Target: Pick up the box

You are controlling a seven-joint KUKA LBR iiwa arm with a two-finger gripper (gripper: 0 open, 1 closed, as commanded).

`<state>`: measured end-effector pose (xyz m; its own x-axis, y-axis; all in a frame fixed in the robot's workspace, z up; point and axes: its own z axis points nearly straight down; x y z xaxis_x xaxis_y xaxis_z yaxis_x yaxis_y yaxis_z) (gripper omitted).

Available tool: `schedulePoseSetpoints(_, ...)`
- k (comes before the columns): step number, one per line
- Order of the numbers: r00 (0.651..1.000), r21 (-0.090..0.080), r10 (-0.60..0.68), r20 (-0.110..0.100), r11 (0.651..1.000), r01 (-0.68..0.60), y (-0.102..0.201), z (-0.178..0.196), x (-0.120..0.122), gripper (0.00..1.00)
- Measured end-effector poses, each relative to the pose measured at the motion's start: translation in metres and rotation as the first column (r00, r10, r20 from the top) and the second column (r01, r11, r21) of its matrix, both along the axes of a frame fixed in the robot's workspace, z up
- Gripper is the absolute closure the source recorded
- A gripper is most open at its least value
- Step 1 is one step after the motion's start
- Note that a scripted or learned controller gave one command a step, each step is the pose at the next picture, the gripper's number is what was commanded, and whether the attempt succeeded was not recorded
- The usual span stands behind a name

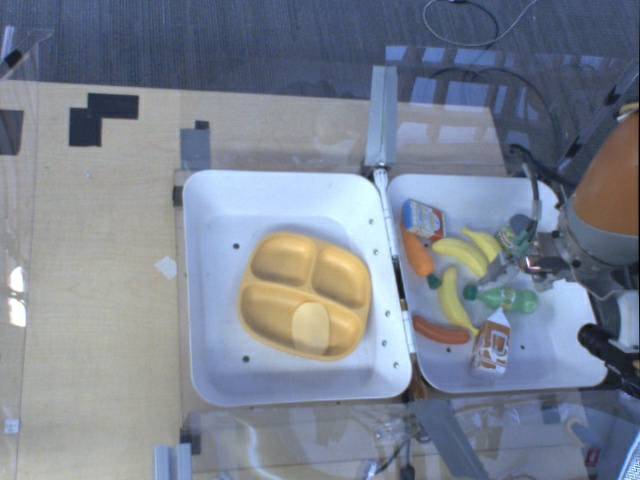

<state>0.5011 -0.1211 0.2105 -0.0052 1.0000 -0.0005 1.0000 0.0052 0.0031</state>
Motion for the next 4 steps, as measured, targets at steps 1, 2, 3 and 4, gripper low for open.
schedulePoseSetpoints(1,0.988,0.002,-0.155,0.009,0.988,0.155,0.023,-0.12,0.021,0.0)
schedulePoseSetpoints(2,0.98,0.002,-0.197,0.008,0.98,0.197,0.036,-0.122,0.11,0.0)
schedulePoseSetpoints(3,0.98,0.002,-0.196,0.008,0.981,0.196,0.036,-0.122,0.11,0.0)
schedulePoseSetpoints(4,0.98,0.002,-0.196,0.008,0.981,0.196,0.036,-0.122,0.11,0.0)
